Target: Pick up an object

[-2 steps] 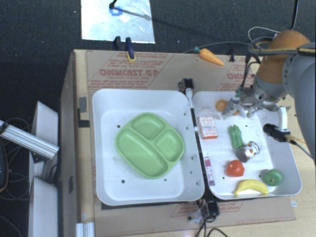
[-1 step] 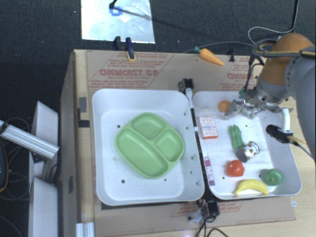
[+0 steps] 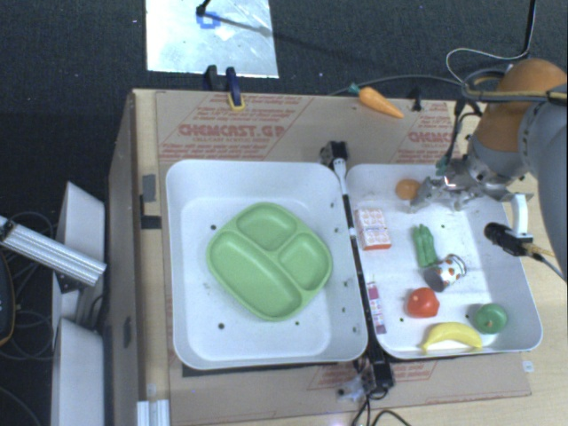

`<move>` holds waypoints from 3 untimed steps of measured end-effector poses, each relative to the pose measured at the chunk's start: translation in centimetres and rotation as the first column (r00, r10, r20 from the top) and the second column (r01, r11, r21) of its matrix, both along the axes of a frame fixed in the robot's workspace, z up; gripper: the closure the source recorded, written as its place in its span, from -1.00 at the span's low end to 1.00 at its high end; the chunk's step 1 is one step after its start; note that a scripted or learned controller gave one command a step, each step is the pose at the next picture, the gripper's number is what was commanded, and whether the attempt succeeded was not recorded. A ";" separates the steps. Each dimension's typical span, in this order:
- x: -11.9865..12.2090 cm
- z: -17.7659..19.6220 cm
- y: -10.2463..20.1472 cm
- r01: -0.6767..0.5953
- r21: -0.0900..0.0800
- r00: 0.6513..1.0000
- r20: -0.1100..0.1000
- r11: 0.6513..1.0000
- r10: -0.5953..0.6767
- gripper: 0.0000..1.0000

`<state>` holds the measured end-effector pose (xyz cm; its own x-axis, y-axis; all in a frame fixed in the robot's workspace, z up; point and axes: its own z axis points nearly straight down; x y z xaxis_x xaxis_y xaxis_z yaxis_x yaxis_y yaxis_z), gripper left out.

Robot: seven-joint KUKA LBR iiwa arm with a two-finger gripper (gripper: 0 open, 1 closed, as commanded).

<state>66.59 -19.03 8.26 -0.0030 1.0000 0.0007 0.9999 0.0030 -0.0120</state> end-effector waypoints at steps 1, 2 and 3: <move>0.0 0.1 0.8 -0.001 -0.002 1.000 0.002 1.000 0.001 -1.00; 0.3 0.2 -0.4 0.001 -0.002 1.000 0.012 1.000 -0.001 -1.00; 0.3 0.2 0.1 0.000 -0.002 1.000 0.012 1.000 0.000 -1.00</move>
